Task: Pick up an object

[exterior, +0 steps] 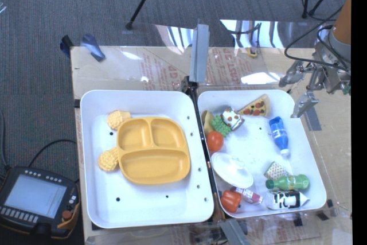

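Note:
My gripper (300, 90) hovers above the right bin's (319, 164) far right corner, open, with nothing between its fingers. Below it in that bin lie a pizza slice (256, 106), a blue bottle (279, 135), a small cake piece (232, 118) on a green leafy toy (220, 125), a red tomato (215, 142), a white lid (232, 170), a green bottle (288, 182), a black-and-white bottle (287, 199) and a red pepper (231, 201). The blue bottle is the object closest to the gripper.
The left bin (94, 192) holds a yellow divided plate (153, 150) and two yellow waffle pieces (117, 119) (107, 160). A metal post (199, 54) stands behind the seam between the bins. A teach pendant (34, 198) sits on the floor at lower left.

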{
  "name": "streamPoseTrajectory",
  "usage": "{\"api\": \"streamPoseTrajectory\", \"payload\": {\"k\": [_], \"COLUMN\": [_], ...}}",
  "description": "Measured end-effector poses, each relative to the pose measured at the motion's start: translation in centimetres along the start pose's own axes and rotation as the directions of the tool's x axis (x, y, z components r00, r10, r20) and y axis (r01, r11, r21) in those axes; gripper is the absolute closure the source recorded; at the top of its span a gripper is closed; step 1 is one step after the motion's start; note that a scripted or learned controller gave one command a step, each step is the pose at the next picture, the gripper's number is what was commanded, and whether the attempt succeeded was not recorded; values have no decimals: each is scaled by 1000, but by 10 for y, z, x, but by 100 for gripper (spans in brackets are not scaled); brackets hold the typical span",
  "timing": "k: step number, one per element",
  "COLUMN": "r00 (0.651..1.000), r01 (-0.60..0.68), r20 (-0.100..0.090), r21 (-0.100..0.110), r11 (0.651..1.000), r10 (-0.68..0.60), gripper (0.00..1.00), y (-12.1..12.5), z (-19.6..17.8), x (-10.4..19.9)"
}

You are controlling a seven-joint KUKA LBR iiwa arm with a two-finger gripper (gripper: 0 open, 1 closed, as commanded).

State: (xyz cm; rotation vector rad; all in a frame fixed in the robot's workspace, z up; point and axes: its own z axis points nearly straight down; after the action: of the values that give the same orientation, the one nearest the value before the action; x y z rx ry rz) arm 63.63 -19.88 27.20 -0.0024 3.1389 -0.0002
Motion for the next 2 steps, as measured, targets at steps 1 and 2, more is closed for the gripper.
{"api": "streamPoseTrajectory", "payload": {"k": [1,2], "r00": [996,995], "r01": [93,100], "r20": [-15,3], "r21": [-7,-1], "r11": [996,995], "r10": [-93,-100], "gripper": [0,100], "y": [-2,0], "z": [185,166], "x": [10,3]}}
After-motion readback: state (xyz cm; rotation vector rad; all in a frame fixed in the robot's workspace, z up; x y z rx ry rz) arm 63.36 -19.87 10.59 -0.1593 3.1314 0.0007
